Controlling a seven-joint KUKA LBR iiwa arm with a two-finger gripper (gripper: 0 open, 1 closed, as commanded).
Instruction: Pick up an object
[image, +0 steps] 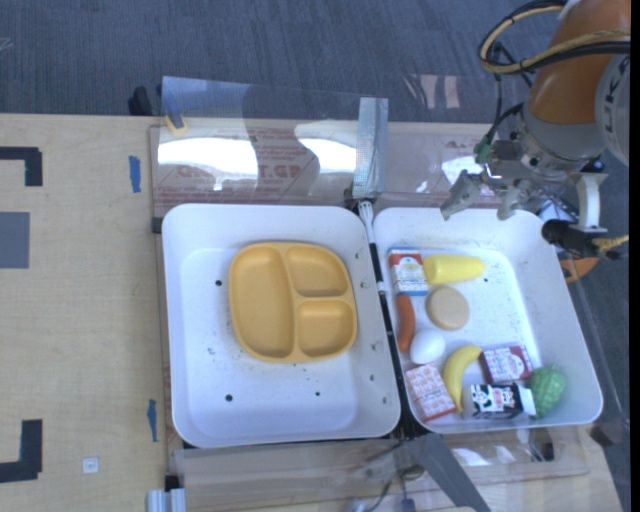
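The right bin (560, 290) holds several toy foods. Among them are a yellow corn-like piece (453, 268), a red-and-white carton (406, 271), a tan round bun (449, 307), a sausage (405, 322), a white egg (428, 347), a banana (458, 371), small red boxes (505, 362), a black-and-white carton (495, 399) and a green broccoli (546, 385). My gripper (485, 198) hangs over the bin's far rim, above and behind the corn piece. Its fingers are spread open with nothing between them.
The left bin (190, 300) carries a yellow divided plate (293, 300). Behind both bins a clear plastic panel (260, 160) and a metal post (369, 150) stand up. Wooden bench (70, 300) with black marks and blue tape lies to the left.
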